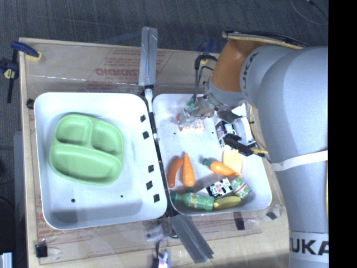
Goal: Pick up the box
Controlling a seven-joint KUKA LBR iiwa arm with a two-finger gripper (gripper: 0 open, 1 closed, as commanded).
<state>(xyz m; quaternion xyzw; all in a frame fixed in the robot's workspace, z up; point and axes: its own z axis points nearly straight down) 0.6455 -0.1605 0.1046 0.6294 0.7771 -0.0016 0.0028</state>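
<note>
Right bin: arm reaches in from the right, with its orange band over the bin's far right corner. The gripper is down at the far end of this bin, directly over the box. The box is small, red and white, and lies on the bin floor near the far wall, just right of the divider. The gripper looks to be touching the box's top or just above it, can't tell which. Whether it is clenched or released can't be told either, since the tip is too small and cluttered. Nothing is clearly grasped.

Rest of right bin: two carrots lie side by side mid-bin, with a third carrot to their right next to a pale yellow piece. A black and white carton and a green bottle lie along the near wall. A black and white thing sits under the wrist, unclear what it is.

Left bin: a green divided tray sits flat in the far half.

The bench carries both bins, and a blue clamp is at its far left corner
</note>
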